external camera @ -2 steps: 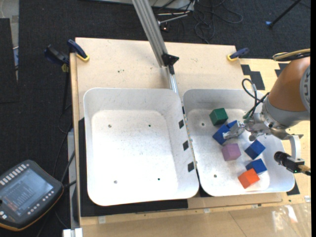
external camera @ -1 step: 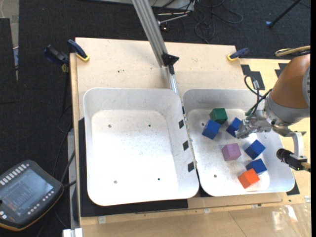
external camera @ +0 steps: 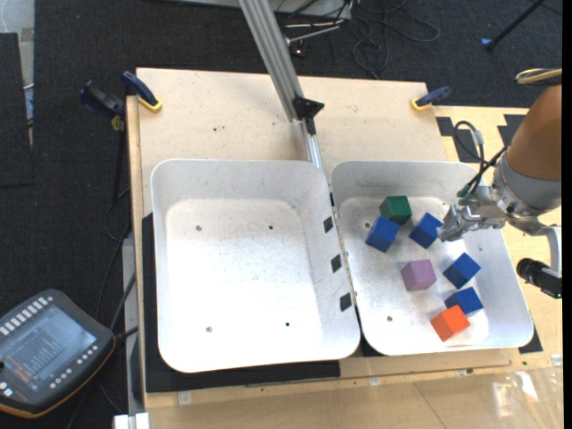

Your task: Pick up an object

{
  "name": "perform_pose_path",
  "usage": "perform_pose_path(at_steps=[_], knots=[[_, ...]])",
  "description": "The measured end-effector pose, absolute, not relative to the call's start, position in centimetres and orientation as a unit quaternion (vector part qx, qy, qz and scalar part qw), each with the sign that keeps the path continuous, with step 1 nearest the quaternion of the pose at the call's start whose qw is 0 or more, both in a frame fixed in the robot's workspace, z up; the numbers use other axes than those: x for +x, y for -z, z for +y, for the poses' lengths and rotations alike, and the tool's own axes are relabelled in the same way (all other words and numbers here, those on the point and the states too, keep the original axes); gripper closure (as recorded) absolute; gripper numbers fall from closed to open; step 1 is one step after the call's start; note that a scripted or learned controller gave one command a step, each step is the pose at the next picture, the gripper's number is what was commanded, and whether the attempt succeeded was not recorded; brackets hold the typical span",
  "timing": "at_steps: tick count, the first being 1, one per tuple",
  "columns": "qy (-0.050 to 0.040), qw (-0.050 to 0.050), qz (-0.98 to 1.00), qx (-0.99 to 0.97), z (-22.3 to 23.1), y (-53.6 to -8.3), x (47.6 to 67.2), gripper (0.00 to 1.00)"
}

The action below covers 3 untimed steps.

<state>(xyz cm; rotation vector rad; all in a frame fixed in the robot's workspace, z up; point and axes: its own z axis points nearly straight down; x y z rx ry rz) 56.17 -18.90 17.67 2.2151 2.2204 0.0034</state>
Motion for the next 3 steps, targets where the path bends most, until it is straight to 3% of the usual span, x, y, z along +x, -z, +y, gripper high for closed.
perform_pose_path(at_steps=[1, 3], knots=[[-0.0011, 0.003, 0.708, 0.706, -18.9, -20.4, 56.3, 1.0], [-0.0012, -0.001, 0.71, 0.704, -8.4, -21.4, 55.3, 1.0]])
